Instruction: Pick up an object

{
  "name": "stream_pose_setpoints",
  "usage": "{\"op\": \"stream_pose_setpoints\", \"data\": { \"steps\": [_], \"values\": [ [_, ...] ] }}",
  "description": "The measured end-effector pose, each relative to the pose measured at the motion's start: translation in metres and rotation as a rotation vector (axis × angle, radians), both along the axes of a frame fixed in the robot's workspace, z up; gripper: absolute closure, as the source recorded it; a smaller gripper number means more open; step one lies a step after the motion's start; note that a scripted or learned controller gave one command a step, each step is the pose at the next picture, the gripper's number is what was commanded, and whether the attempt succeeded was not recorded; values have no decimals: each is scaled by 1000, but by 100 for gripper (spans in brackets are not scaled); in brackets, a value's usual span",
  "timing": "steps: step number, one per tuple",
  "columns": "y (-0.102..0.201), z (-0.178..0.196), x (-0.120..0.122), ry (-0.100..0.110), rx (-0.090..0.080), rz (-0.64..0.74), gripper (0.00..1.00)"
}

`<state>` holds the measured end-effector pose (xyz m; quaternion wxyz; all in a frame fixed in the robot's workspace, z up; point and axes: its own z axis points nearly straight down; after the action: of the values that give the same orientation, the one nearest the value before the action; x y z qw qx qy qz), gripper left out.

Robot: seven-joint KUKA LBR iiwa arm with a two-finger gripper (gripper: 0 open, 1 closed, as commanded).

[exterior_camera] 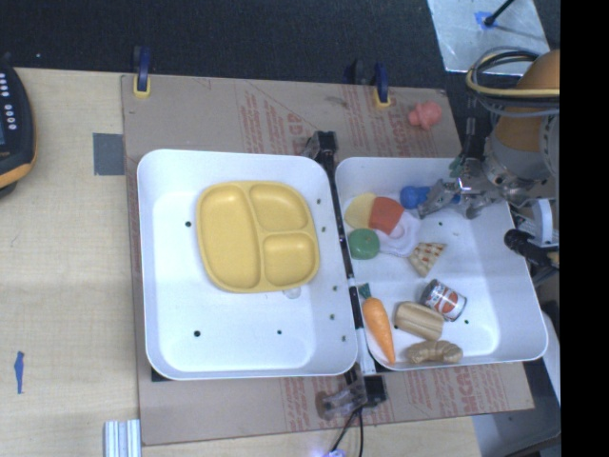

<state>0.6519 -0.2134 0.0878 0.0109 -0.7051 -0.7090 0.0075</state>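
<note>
Two bins are sitting before me: far left of the end effector, the left bin is holding a yellow plate. The end effector is hovering beside a blue ball, gripping nothing I can see; I cannot tell its opening.

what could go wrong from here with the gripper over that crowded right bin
1. The gripper hangs close beside the blue ball, which looks round and may roll away if nudged.
2. The red piece, yellow piece and green piece sit packed together, so a grab there may catch two or push them apart.
3. The carrot lies against the right bin wall, leaving little room beside it.
</note>
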Motion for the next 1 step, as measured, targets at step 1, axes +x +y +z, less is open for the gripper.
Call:
{"op": "stream_pose_setpoints", "data": {
  "steps": [1],
  "values": [
    [30,4,-87,-15,-2,-5,0]
  ]
}}
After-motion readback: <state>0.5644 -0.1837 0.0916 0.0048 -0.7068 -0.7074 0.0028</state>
